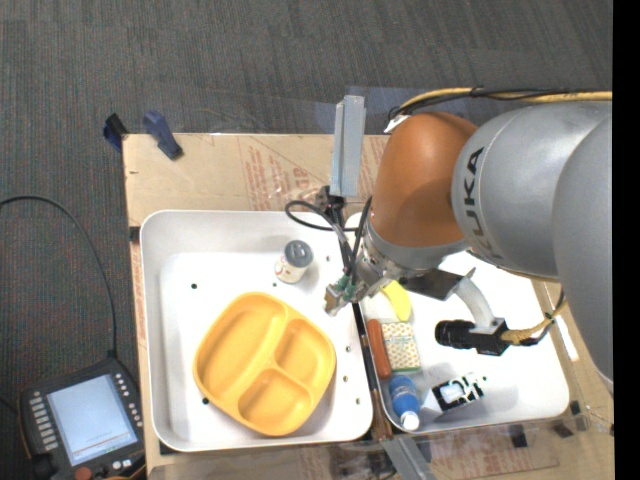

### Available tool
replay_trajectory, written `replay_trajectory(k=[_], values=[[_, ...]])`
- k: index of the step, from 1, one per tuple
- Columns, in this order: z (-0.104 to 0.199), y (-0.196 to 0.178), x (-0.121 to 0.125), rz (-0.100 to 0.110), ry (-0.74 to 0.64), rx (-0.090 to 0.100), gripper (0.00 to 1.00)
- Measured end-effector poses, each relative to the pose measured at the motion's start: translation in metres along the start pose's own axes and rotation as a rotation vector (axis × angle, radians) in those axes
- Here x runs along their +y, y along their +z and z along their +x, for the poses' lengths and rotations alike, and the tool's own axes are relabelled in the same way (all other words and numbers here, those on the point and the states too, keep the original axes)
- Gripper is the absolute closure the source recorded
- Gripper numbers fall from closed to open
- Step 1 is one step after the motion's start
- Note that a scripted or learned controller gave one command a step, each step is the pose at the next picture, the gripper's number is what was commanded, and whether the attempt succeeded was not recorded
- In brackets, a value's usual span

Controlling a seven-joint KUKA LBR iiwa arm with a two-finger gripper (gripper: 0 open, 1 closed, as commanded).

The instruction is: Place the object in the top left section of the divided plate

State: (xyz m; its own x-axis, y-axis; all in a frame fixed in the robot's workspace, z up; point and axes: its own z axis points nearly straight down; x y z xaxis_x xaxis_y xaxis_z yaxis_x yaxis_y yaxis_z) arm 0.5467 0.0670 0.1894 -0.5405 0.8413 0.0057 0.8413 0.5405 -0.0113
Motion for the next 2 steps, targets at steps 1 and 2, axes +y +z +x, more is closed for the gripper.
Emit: replay_trajectory(k=[1,2], values=[[0.046,0.007,-0.055,-0.005,-0.305,-0.003,1.0],[0.016,0.006,-0.01,-0.006,-0.671,-0.005,1.0]])
